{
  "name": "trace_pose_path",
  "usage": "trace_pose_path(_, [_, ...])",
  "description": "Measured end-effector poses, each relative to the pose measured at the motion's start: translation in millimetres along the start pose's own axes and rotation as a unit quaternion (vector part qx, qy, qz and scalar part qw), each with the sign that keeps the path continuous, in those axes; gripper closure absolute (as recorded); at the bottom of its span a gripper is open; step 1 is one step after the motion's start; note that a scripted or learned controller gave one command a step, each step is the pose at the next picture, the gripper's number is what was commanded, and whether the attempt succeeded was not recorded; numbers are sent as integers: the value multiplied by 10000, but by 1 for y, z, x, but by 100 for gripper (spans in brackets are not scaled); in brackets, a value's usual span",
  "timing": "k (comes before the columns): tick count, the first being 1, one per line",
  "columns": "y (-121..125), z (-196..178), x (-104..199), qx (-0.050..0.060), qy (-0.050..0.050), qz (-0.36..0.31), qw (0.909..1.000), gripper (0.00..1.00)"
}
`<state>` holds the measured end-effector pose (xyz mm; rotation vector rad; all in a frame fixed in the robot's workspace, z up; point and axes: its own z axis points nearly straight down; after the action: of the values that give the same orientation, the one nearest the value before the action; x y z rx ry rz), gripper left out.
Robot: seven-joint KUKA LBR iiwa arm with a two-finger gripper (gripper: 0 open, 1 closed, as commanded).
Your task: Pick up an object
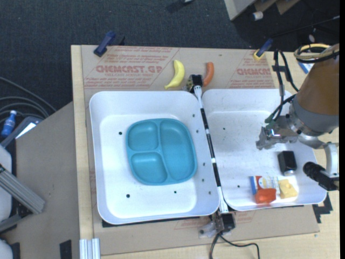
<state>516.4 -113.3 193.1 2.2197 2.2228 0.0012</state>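
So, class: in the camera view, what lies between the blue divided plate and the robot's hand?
The black strip where the two bins meet, then bare white floor of the right bin. Nothing else lies between the blue divided plate and the hand.

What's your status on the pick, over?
Gripper over right bin, nothing seen held. Black block beside it; small items at the bin's near edge. Nothing in the way.

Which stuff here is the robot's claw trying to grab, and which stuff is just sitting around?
For the job, all in the right bin:
- claw
- black block
- red and white toy
- yellow piece

Just lying about:
- blue divided plate in the left bin
- banana and orange carrot on the board behind the bins
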Motion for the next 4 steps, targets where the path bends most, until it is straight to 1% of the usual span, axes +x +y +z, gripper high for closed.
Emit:
trace_pose_path(1, [0,0,0,5,0,2,10000,0])
trace_pose_path(2, [-25,109,-48,9,-3,11,10000,0])
trace_pose_path(3, [-25,99,-48,4,-2,14,10000,100])
trace_pose_path(4, [-25,89,-48,1,-3,15,10000,100])
